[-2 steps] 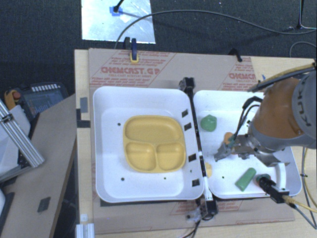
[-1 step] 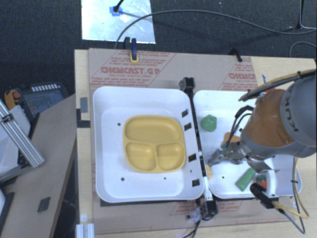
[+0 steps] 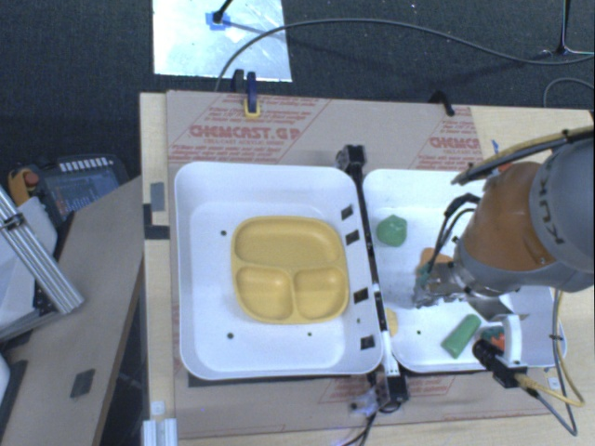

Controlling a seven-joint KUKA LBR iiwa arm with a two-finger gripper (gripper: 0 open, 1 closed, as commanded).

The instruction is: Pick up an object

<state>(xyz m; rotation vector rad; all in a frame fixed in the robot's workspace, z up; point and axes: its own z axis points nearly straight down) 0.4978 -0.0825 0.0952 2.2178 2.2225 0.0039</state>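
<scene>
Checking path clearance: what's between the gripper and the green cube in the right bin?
In the camera view, bare white bin floor lies between the gripper and the green cube. An orange bit sits right beside the gripper.

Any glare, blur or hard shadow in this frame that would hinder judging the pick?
In the camera view, light is even and soft, with no hard shadows in the left bin; the foil sheet above the bench glares brightly; the whole frame is slightly soft, so the gripper over the right bin is dim and blurred, its detail unreadable; the yellow tray and green block read clearly.
</scene>
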